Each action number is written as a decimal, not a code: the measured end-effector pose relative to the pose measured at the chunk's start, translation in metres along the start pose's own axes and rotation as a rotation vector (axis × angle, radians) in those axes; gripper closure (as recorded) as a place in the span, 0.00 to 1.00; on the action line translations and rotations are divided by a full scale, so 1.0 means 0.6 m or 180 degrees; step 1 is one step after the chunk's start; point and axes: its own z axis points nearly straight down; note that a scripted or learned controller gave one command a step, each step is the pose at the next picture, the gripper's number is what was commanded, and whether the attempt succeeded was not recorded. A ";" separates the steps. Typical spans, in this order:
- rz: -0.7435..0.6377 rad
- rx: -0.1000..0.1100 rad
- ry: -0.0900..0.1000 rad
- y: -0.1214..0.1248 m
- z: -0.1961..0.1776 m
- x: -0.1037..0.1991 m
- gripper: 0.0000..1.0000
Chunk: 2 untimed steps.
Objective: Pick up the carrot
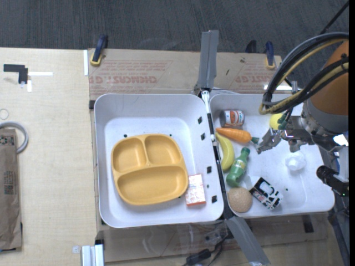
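The carrot (233,134) lies in the right bin (310,204), near its left wall, ungrasped. The end effector (265,144) hovers just beside it, empty, fingers narrowly parted. Descent, grasp and lift remain.

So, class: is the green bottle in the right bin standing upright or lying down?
Lying down. The green bottle rests on its side on the right bin's floor, beside the banana.

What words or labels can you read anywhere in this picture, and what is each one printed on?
"CHEMSAT GF...", red print seen upside down, repeated on the cardboard sheet behind the bins; the rest is too blurred.
Can label: too small to read.
Small orange box: print blurred.
Brown paper bag: dark print, unreadable.
Black and white packet: unreadable.
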 end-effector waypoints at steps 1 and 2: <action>-0.0588 -0.0004 0.0000 0.044 0.046 -0.053 0.00; -0.1494 -0.0012 -0.0004 0.116 0.111 -0.023 0.00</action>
